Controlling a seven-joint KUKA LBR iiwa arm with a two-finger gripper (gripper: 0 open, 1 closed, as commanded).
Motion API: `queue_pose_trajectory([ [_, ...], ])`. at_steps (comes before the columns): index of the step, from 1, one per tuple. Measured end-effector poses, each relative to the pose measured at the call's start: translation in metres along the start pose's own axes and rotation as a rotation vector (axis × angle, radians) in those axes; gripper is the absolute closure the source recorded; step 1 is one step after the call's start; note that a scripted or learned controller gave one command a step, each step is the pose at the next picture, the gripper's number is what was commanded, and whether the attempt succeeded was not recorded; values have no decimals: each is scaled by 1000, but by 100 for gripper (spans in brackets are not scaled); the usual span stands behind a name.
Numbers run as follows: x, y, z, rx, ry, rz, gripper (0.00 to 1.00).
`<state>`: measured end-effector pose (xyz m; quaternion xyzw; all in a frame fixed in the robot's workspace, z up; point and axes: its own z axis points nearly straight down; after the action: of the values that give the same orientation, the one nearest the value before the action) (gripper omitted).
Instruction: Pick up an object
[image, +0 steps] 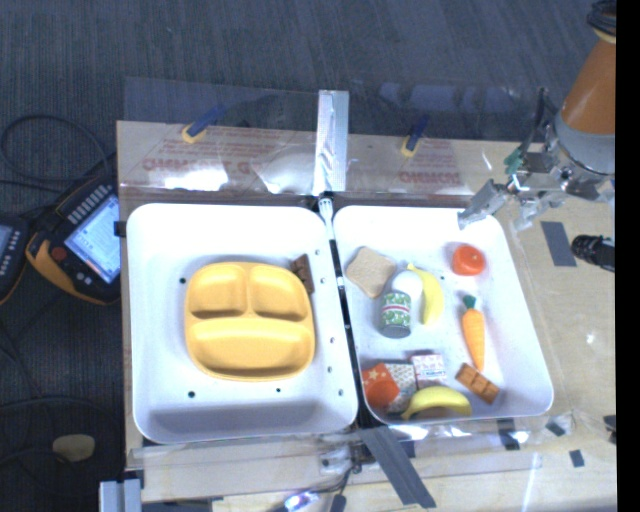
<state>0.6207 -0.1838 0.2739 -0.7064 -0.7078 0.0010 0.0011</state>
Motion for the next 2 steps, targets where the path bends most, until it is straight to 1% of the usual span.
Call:
queue_pose_trajectory([
  [1, 48, 17, 175, -5, -2, -89, 0],
  [2, 47, -50, 140, -2, 0, -452, 0],
])
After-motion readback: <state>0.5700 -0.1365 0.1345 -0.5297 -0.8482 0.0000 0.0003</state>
